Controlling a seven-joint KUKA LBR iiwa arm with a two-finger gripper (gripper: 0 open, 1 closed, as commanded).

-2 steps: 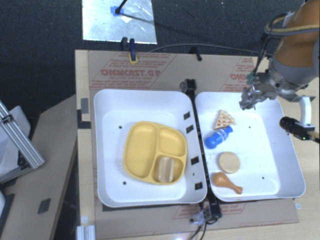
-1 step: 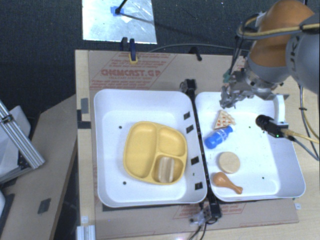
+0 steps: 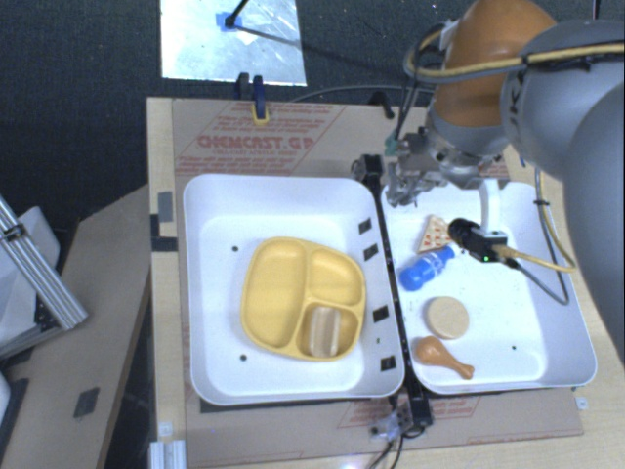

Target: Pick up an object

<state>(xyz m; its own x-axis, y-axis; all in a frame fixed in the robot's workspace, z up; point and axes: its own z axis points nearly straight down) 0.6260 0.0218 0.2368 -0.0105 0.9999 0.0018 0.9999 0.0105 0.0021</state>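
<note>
The gripper (image 3: 402, 195) hangs over the right bin's (image 3: 547, 360) far left corner; its state cannot be told. Beside it lies a tan wedge (image 3: 435, 233), then a glossy blue bottle (image 3: 425, 268), a flat round disc (image 3: 446, 317) and a brown drumstick (image 3: 442, 355). The left bin (image 3: 220, 360) holds a smooth yellow compartment plate (image 3: 303, 296).

Yellow divided plate (image 3: 293, 296) in the left bin (image 3: 210, 291)
</note>
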